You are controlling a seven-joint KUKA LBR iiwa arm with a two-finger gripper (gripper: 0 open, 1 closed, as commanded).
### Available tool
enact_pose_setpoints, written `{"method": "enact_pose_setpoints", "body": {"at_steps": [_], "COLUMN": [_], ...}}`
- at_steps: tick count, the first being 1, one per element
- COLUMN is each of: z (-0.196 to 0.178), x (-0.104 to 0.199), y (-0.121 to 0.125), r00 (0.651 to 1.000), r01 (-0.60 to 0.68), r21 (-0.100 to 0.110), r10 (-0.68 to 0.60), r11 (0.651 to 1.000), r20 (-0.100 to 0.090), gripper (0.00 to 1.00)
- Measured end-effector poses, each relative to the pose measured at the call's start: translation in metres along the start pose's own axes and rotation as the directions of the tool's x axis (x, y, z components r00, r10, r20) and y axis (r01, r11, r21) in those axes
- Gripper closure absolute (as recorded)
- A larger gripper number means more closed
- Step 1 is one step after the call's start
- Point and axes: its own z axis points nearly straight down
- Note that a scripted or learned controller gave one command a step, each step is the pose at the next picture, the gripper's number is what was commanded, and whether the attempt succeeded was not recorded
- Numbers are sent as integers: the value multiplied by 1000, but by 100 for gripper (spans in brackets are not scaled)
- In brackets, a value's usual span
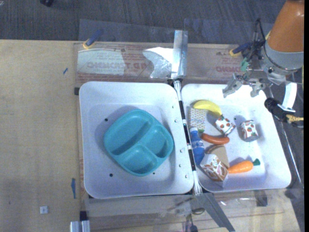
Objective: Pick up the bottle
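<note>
A small blue bottle (pixel 197 147) lies lengthwise against the left wall of the right bin (pixel 277 175), its pale end pointing to the back. My gripper (pixel 244 88) hangs over the back edge of that bin, well behind and to the right of the bottle. Its two fingers are spread open and there is nothing between them. The grey arm with its orange band (pixel 288 21) comes in from the upper right.
Around the bottle in the right bin lie a banana (pixel 207 106), a sausage (pixel 216 139), a carrot (pixel 240 166), two small strawberry cartons (pixel 224 125) (pixel 248 129) and a brown carton (pixel 215 164). The left bin (pixel 91 100) holds a teal divided plate (pixel 138 142).
</note>
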Motion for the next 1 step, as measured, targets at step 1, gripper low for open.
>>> {"method": "enact_pose_setpoints", "body": {"at_steps": [1], "z": [148], "x": [22], "y": [40], "r00": [996], "r01": [88], "r21": [-4], "r10": [-88], "r11": [996], "r20": [1], "gripper": [0]}}
